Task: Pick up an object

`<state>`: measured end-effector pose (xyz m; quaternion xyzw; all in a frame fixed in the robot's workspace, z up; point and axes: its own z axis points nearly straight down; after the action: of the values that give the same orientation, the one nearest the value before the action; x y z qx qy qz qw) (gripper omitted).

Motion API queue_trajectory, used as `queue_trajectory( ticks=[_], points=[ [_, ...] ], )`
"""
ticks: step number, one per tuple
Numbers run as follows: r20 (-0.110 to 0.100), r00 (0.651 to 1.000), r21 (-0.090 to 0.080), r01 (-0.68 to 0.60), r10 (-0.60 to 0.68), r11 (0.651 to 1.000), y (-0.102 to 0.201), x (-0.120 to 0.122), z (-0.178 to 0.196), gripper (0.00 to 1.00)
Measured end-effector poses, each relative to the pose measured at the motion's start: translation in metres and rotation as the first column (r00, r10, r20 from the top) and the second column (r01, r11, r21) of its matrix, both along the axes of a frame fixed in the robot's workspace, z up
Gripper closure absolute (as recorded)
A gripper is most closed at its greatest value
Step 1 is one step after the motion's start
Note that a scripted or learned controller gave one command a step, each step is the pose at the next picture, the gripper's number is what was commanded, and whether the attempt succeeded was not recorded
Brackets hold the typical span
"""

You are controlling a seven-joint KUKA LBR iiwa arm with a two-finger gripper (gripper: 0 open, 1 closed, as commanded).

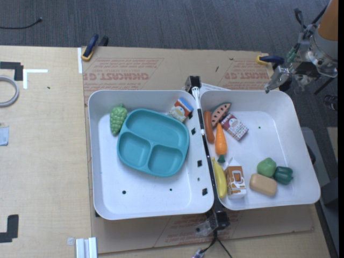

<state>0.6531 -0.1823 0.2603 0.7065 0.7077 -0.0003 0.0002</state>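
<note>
The right bin (301, 144) holds a watermelon slice (220, 113), a carrot (220, 136), a red sausage (207, 123), a small red-and-white box (235, 128), a banana (219, 179), a juice carton (235, 180), a light green fruit (266, 166), a dark green pepper (283, 173) and a tan bread roll (263, 185). My gripper (285, 81) hangs over the far right corner of this bin, by its rim, well apart from all the objects. Nothing shows in its grasp.
The left bin (107, 187) carries a teal divided plate (153, 142), green grapes (117, 119) and a small packet (181, 110). Cardboard lies under both bins. Clamps sit at the back (90, 47) and at the back right (269, 59).
</note>
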Motion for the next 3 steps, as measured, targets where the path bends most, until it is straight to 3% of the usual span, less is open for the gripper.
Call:
queue_trajectory(
  ticks=[1,2,3],
  points=[
    [0.0,1.0,0.0,-0.002,0.002,1.0,0.05,-0.013,-0.098,0.0],
    [0.015,1.0,-0.002,0.001,-0.001,1.0,0.089,-0.04,-0.162,0.0],
    [0.016,1.0,-0.005,0.007,-0.007,1.0,0.087,-0.04,-0.152,1.0]
  ],
)
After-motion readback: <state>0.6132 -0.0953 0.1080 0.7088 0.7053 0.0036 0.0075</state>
